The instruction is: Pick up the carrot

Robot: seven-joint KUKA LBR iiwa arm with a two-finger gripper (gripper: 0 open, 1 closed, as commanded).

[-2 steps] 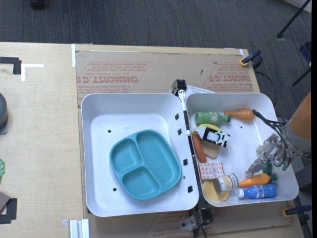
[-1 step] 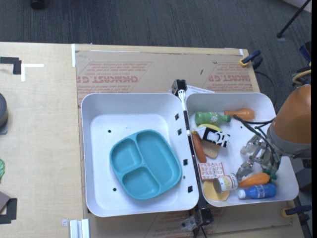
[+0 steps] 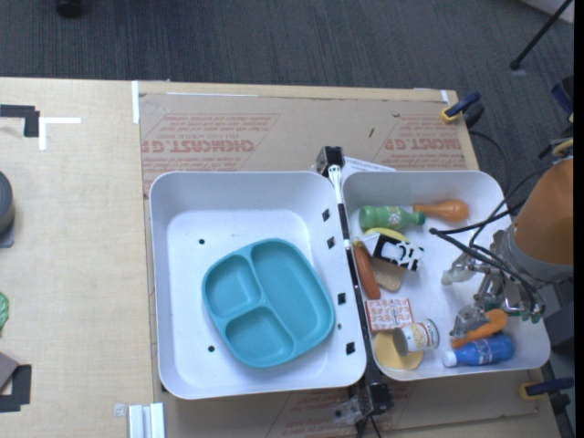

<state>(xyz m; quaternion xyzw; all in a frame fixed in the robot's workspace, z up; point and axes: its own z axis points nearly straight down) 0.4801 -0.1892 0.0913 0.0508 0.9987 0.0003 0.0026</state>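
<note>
The carrot (image 3: pixel 494 323) is a small orange piece lying in the right bin (image 3: pixel 488 190) near its front right corner, just above a blue bottle (image 3: pixel 481 352). My gripper (image 3: pixel 463 297) reaches in from the right and hangs low over that corner. It is open, one fingertip (image 3: pixel 454 274) toward the bin's middle and the other right beside the carrot's left end. Nothing sits between the fingers. The wrist and cables hide the carrot's right end.
The right bin also holds a green bottle (image 3: pixel 387 217), an orange gourd (image 3: pixel 443 211), a black-and-white item (image 3: pixel 399 253), a sausage (image 3: pixel 367 271), a red-patterned packet (image 3: pixel 390 315) and a small jar (image 3: pixel 421 336). A blue divided plate (image 3: pixel 267 301) lies in the left bin (image 3: pixel 182 199).
</note>
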